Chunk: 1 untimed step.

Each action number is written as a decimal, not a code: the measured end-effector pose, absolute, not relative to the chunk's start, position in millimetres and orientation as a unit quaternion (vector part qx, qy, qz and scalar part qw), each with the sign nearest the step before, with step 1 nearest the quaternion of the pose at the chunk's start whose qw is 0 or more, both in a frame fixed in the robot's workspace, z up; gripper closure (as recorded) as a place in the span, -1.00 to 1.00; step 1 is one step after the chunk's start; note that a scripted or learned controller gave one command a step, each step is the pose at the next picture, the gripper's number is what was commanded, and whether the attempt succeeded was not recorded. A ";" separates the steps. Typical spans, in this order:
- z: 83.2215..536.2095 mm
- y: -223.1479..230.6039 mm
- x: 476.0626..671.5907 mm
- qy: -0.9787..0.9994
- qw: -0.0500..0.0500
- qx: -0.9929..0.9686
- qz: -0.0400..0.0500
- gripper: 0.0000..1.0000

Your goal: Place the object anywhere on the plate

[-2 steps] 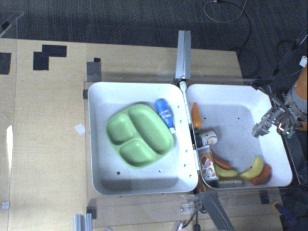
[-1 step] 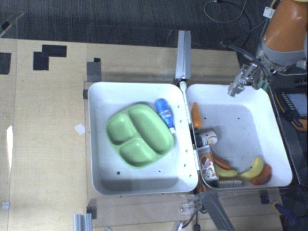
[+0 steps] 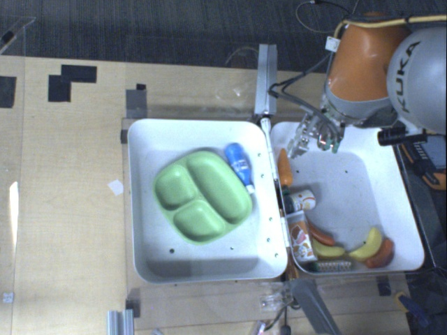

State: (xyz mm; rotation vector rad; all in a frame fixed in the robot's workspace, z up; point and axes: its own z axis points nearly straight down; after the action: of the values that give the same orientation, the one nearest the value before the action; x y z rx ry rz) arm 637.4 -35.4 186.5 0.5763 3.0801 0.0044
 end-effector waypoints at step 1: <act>254.2 24.1 640.2 0.989 0.006 0.149 0.002 1.00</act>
State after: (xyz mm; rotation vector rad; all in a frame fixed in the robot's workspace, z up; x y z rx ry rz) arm 640.2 24.1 254.2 0.4653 3.0957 0.0052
